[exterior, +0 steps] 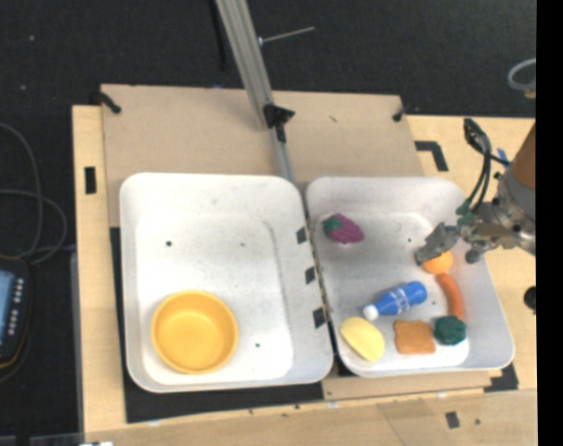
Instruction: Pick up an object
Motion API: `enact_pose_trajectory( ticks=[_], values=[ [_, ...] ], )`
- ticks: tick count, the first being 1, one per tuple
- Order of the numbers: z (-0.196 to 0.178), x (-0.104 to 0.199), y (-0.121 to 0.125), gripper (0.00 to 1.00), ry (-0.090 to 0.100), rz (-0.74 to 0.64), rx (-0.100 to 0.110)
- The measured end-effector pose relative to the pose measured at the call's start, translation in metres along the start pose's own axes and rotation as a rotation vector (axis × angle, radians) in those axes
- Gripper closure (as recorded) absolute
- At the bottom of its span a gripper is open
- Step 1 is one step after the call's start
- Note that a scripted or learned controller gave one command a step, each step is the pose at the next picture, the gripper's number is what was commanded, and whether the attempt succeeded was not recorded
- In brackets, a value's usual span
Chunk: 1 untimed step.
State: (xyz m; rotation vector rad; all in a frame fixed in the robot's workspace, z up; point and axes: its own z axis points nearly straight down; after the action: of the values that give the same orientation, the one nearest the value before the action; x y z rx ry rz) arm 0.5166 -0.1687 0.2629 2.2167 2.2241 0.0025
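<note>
The gripper (447, 249) is seen low over the right bin (393, 193), at its right side, directly above the top end of the carrot (446, 282) — a small orange round end shows just beneath the jaws. Whether the jaws are spread or closed cannot be told, and no grasp is confirmed. The carrot's long axis is judged to run down and slightly right, toward the green piece (450, 330).

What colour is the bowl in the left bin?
Yellow-orange. The bowl shows clearly in the camera view, at the near-left part of its bin.
</note>
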Motion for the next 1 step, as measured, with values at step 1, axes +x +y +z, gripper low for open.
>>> enact_pose_trajectory(
  ticks=[1],
  values=[
    [0.0000, -0.0001, 0.0000, 0.00, 0.000, 0.001, -0.001]
  ],
)
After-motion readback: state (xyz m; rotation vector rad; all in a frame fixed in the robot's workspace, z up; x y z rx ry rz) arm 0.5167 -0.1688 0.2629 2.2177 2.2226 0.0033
